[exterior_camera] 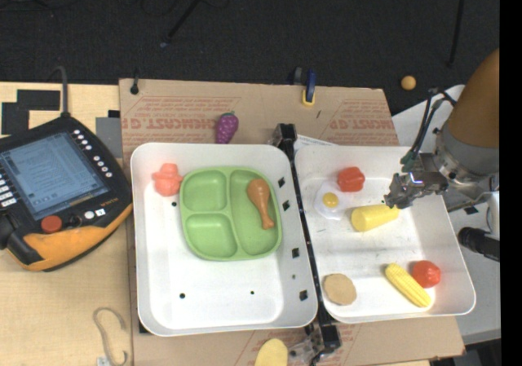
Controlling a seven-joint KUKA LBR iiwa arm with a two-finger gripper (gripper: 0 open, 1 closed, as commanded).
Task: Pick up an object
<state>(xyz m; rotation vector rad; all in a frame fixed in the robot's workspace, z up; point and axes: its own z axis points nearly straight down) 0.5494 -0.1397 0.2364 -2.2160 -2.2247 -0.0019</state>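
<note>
My gripper (397, 196) hangs low over the right bin (457, 275), its tips right at the right end of a yellow wedge-shaped toy (372, 217). Whether it touches the toy is unclear. Around it in the right bin lie a red cube-like toy (351, 179), a fried egg (329, 201), a round tan cookie (339, 289), a corn cob (406, 284) and a red tomato (426, 274). The left bin (212, 307) holds a green divided plate (204, 230) with a drumstick (261, 200) in its right compartment, and a pink toy (165, 180) beside it.
A purple grape bunch (226, 127) lies on the cardboard behind the left bin. A yellow toy (272, 351) sits at the front edge below the bins. A teach pendant (53, 181) rests at the far left. A blue-yellow clamp (308, 87) holds the cardboard's back edge.
</note>
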